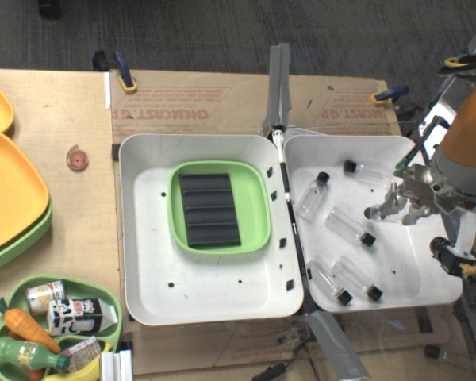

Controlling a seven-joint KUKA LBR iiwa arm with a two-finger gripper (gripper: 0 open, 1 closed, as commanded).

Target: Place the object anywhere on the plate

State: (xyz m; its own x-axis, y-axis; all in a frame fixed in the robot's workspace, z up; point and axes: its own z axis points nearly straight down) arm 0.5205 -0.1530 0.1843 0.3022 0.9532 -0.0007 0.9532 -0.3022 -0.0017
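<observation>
Several clear, black-capped vials point(345, 227) loose in the right bin point(428, 280), within easy reach of the gripper point(381, 210) low over its right side, opening impossible to tell, nothing visibly held; green plate point(259, 213) waiting in the left bin point(147, 236).

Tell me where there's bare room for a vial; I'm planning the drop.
The green plate shows only a narrow bare rim around the black ridged block. The left bin has open floor below the plate. The right bin is crowded with clear vials, beside the gripper.
</observation>
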